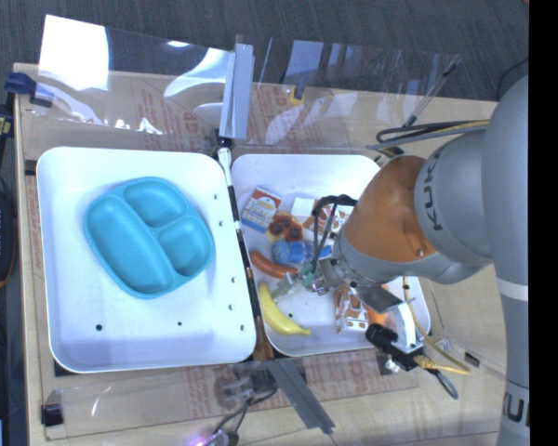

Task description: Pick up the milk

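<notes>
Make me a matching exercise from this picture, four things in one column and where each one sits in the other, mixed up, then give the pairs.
Things:
1. blue divided plate
2. banana
3. small white and blue carton
4. orange band of the arm

Places:
A. upper left part of the right bin
B. in the left bin
C. over the right side of the right bin
D. near the front edge of the right bin, close to the divider

Pairs: 1-B, 2-D, 3-A, 4-C
</notes>
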{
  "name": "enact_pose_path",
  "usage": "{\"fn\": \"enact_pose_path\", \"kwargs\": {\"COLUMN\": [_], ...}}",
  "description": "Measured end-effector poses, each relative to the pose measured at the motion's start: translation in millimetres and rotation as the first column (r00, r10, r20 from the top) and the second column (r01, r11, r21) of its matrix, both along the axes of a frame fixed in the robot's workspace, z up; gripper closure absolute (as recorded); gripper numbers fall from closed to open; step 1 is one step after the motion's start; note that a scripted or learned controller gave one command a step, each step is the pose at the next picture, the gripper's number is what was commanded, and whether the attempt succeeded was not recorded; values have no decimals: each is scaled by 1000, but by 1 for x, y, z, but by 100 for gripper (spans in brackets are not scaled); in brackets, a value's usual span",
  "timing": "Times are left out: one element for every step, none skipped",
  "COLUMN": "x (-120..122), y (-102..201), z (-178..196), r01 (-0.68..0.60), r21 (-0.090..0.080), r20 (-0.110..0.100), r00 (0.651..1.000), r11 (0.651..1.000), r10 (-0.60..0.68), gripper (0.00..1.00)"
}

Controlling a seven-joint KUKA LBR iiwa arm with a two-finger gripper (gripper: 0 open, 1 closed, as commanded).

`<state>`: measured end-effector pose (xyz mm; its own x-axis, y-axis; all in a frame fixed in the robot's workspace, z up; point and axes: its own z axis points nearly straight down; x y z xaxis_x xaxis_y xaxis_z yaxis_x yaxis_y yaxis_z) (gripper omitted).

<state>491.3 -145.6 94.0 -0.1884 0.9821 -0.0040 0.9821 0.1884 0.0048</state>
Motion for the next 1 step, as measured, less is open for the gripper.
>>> {"fn": "enact_pose_path", "kwargs": {"x": [-10], "y": [-55], "z": [-1], "r01": [323], "r21": [18], "r20": [-11], "r00": [946], "r11": [946], "r10": [-323], "gripper": [0]}}
